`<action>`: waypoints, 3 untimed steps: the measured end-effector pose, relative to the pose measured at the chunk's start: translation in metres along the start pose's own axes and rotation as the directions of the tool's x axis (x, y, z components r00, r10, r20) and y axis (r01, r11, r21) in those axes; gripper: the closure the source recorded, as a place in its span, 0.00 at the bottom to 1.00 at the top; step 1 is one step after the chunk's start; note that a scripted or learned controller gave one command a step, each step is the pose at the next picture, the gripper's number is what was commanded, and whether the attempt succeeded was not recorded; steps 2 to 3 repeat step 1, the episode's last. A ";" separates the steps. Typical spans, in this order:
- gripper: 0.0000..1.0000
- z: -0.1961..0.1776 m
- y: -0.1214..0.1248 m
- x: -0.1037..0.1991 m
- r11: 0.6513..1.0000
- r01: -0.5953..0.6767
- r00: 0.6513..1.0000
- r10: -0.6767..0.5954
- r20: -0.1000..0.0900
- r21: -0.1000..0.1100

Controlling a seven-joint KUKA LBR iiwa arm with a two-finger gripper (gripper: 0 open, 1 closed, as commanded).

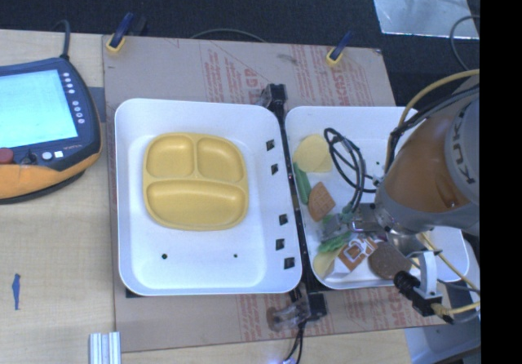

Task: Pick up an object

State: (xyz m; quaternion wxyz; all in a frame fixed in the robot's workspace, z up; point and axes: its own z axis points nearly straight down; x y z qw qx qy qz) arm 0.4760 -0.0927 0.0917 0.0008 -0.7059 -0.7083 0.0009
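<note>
The right bin (383,122) holds a heap of small things. Among them are a pale yellow round piece (312,153), a green strip (303,184), a brown waffle-like piece (320,201), an orange-and-white square piece (355,255) and a dark brown round piece (384,261). A black cable loop (346,157) lies across the bin's middle. My gripper (356,226) is low over the heap in the bin's front half, just above the square piece. The arm's orange band (428,166) and grey wrist cover the bin's right part.
The left bin (143,273) bears a yellow divided plate (196,180). A tablet pendant (41,122) lies at the bench's left edge. Black clips (283,219) run along the wall between the bins. Yellow clamps (116,42) hold the cardboard sheet at the back.
</note>
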 end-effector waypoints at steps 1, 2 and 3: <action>0.00 -0.001 0.048 -0.005 1.000 0.002 1.000 -0.002 0.001 -0.004; 0.00 -0.001 0.048 -0.005 1.000 0.002 1.000 -0.002 0.001 -0.004; 0.00 -0.001 0.048 -0.005 1.000 0.002 1.000 -0.002 0.001 -0.004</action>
